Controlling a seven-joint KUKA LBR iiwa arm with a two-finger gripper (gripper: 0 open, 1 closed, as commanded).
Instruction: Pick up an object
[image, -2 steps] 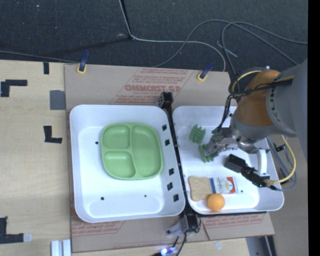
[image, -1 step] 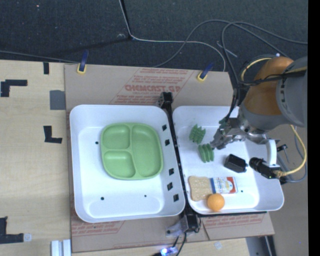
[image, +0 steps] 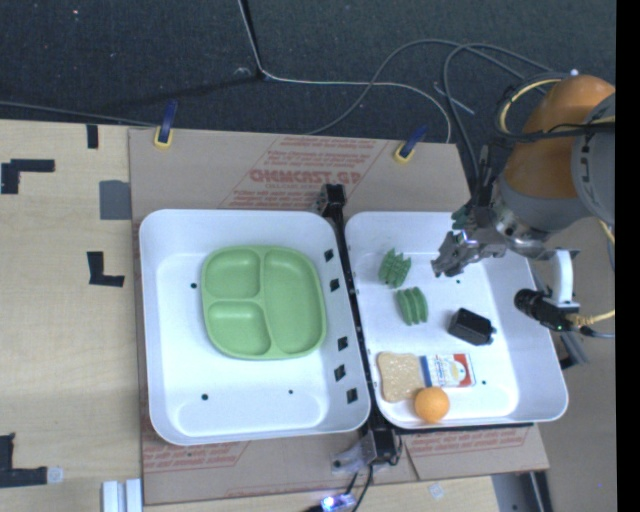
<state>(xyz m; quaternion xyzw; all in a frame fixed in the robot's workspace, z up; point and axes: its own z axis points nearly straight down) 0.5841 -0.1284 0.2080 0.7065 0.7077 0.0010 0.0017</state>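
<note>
The gripper (image: 450, 256) hangs over the upper part of the right bin (image: 500, 300), its dark fingers pointing down and to the left. How far apart they stand I cannot tell from this slanted view, and nothing shows between them, so I judge it holds nothing.

Nearest to it lie two green ridged pieces: one (image: 395, 267) just to its left, the other (image: 411, 305) below and left of it. A small black block (image: 470, 326) sits below the gripper, slightly to the right. Further down, near the front wall, a slice of bread (image: 398, 375), a small carton (image: 445, 371) and an orange (image: 431, 404) crowd together. The left bin (image: 170, 300) bears a green divided plate (image: 265, 302), well apart from the arm.

The risk, as I see it: the green pieces are small and ridged, so a descent slightly off centre could nudge one aside or close on air. Down front, the orange may roll, and the packed neighbours leave the fingers little room.
</note>
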